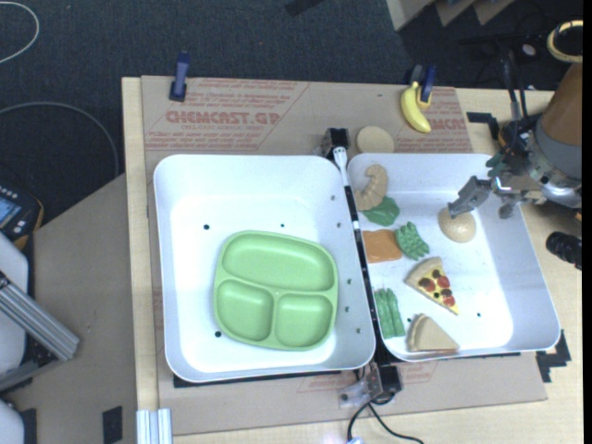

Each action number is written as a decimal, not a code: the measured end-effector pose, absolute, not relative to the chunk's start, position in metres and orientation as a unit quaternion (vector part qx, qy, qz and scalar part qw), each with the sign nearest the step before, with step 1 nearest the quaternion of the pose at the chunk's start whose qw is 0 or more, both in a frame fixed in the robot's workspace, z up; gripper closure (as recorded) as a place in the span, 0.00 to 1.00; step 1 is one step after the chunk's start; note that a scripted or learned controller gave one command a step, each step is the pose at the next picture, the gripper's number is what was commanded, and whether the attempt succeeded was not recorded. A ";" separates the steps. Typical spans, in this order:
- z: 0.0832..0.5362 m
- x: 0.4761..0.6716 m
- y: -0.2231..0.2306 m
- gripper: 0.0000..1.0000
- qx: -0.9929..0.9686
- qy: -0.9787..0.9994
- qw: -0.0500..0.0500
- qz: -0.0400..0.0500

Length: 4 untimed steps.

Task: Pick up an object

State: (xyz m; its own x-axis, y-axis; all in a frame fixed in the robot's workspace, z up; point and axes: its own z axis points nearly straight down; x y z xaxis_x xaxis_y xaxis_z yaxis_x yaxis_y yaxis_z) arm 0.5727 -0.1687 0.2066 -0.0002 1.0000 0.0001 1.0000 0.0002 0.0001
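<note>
The pizza slice [433, 283] lies flat, its tip pointing toward upper left.

arm [564, 146] cut by right edge, pincer [470, 199] blurred

Beige rounded food item [457, 227]: lies flat in right bin [518, 276], upper area, near pizza slice [433, 283].

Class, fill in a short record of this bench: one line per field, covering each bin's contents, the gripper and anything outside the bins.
Left bin: green divided plate
Right bin: croissant, pizza slice, orange square, sandwich wedge, green beans
Gripper: over right bin, above beige round piece
Outside bins: banana
</note>
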 end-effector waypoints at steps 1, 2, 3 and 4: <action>0.305 0.529 -0.096 0.00 0.704 0.710 0.003 0.004; 0.295 0.485 -0.040 0.00 0.705 0.709 -0.003 0.000; 0.305 0.487 -0.043 1.00 0.707 0.707 0.000 0.001; 0.243 0.478 -0.018 1.00 0.707 0.708 -0.004 -0.002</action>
State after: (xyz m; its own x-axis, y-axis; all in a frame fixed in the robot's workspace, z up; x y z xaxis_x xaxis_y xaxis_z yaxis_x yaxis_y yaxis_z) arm 0.4781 -0.0183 0.2433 -0.0016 1.0000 0.0019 1.0000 0.0016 -0.0086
